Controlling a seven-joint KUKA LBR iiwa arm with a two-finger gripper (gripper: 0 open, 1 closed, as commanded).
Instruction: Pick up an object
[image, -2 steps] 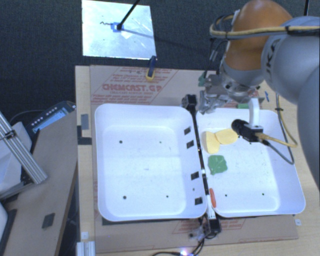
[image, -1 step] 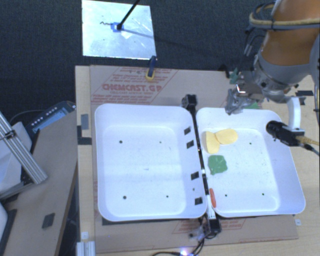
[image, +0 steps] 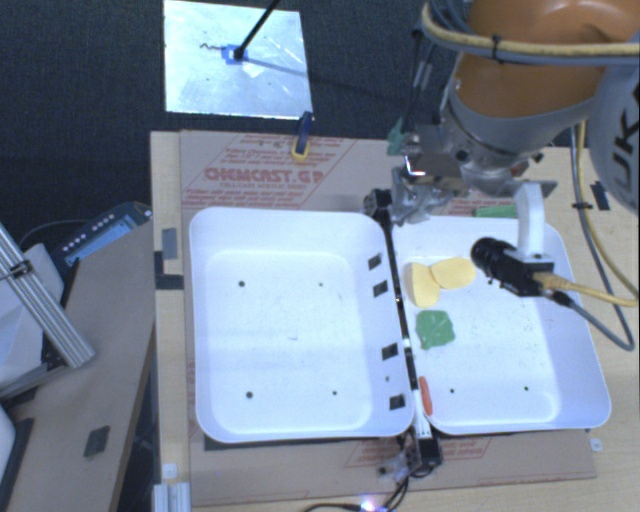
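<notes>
Where the worktop comes nearest the camera, both white bins sit side by side on a printed board. The left bin carries nothing to pick. In the right bin, all the pieces crowd its left wall.

Nearest: a thin orange-red stick, long axis running near-to-far, lying right along the divider between the bins. Poor room on its left side.

Next out: a green scrap, roughly square, flat, apart from the wall, open floor to its right and near side.

Farther: two yellow pieces overlapping or touching, one upright-oblong against the left wall, the other an oval reaching right.

Farthest: the arm's grey wrist under the orange band; the gripper hangs over the far left corner of the right bin, by the far rim. Jaws hidden under the wrist hardware; cannot tell their state. Nothing seen held.

Judgement: every candidate lies nearward of the gripper. The yellow pieces are closest; the green scrap offers the freest approach.
</notes>
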